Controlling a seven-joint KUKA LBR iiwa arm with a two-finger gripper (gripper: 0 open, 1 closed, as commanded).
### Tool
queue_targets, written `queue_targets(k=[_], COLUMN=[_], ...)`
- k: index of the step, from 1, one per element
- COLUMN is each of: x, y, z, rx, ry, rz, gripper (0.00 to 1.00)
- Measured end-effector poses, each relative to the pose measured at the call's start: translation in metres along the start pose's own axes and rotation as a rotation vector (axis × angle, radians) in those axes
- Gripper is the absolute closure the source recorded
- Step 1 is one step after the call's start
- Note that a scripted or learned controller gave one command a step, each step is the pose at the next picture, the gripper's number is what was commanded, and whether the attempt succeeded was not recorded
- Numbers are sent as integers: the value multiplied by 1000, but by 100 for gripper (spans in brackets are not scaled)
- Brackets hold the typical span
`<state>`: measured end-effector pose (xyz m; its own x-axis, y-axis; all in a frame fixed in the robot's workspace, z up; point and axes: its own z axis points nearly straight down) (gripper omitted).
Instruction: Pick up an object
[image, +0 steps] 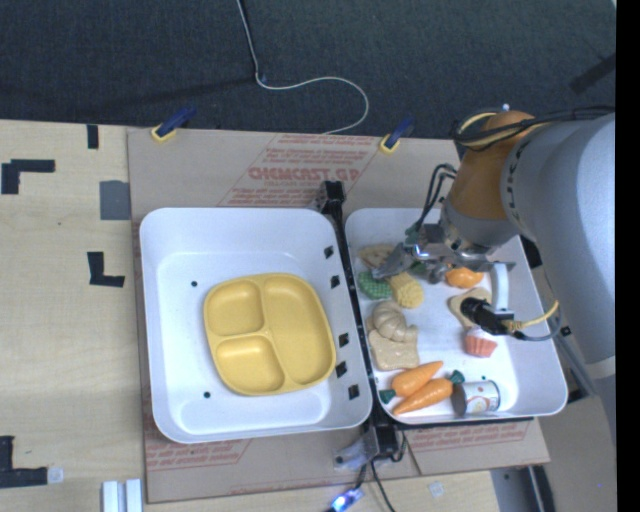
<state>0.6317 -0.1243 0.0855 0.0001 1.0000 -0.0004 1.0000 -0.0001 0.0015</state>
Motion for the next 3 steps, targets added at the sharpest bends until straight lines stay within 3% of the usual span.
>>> queue_targets(k=[1, 3], x=[1, 1], y=[1, 12], z=[-12, -115], rx=[-4, -1], ry=[0, 0], rz=[-2, -1], gripper=[100, 100])
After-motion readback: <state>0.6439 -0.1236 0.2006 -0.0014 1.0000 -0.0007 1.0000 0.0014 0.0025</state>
